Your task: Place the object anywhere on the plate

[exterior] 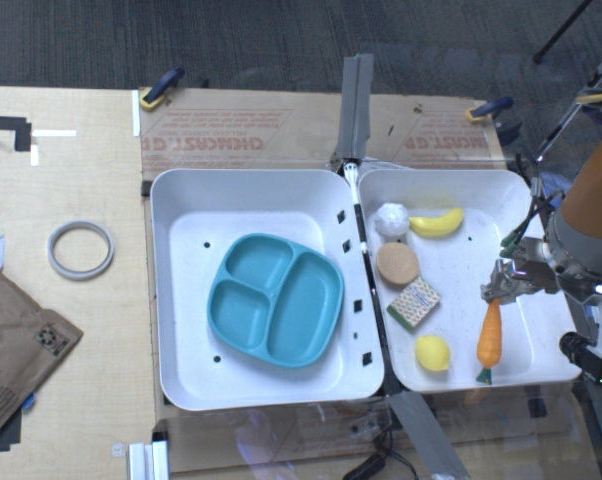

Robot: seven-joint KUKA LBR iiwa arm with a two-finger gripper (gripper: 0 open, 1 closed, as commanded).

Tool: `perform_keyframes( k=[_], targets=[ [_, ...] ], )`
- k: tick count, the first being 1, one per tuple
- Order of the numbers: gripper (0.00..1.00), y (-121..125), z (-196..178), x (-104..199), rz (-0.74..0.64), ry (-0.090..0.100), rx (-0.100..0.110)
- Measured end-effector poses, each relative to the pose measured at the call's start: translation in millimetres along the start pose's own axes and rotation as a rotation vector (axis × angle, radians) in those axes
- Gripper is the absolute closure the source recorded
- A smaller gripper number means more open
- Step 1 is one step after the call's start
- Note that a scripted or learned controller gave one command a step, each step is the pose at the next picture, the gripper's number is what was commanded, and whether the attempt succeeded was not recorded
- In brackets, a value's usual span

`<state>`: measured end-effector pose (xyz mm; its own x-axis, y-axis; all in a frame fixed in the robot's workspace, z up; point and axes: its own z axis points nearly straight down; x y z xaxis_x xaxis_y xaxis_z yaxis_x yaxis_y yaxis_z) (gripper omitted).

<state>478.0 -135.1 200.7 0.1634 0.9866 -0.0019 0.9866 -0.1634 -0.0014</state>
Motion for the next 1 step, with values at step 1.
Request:
perform_keyframes(
  k=[1],
  targets=[
    [1.0,-20.6,-16.7,126.5,0.009,0.0,-0.001]
  ],
)
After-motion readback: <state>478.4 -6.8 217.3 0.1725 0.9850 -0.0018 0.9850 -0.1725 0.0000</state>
